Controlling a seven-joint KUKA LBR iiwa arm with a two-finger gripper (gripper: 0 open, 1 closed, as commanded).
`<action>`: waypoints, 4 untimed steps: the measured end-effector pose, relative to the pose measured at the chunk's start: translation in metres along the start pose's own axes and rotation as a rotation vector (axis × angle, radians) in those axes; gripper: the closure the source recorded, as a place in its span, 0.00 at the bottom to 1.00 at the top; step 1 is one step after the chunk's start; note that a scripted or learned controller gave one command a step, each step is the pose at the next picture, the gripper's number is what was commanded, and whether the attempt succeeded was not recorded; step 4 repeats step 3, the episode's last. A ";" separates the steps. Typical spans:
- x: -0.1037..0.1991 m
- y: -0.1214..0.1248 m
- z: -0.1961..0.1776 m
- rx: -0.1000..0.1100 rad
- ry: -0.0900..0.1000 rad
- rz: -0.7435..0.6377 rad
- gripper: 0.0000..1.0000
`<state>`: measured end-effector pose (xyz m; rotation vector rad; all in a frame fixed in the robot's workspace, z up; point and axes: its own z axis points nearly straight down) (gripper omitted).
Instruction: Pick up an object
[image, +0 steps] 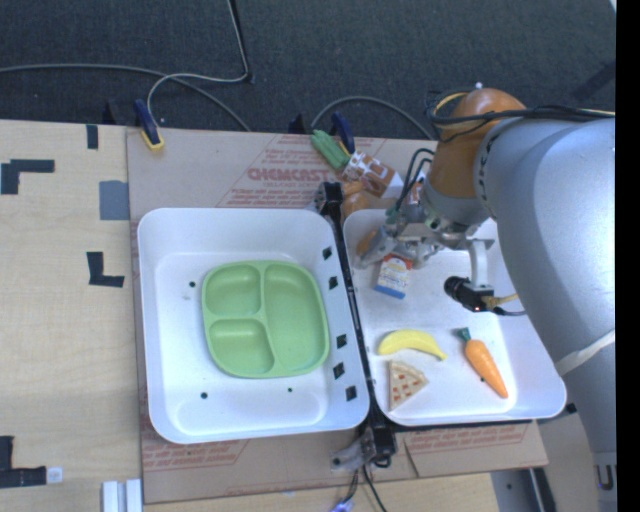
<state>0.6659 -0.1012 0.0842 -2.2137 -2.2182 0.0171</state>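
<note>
Waffle wedge (404, 383) nearest; carton (393, 277) upright beneath claw (405, 238), finger state unclear

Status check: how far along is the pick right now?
Done: the arm has reached into the right bin, with the claw low over the small carton. In hand: nothing visibly gripped. Left: grasp and lift. The banana, carrot and waffle slice lie untouched; the green plate sits in the left bin.
</note>
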 end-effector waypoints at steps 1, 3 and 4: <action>0.006 -0.010 -0.001 -0.013 0.000 0.001 0.00; 0.008 0.002 -0.010 -0.012 0.000 -0.001 1.00; 0.008 0.002 -0.010 -0.012 0.000 -0.001 1.00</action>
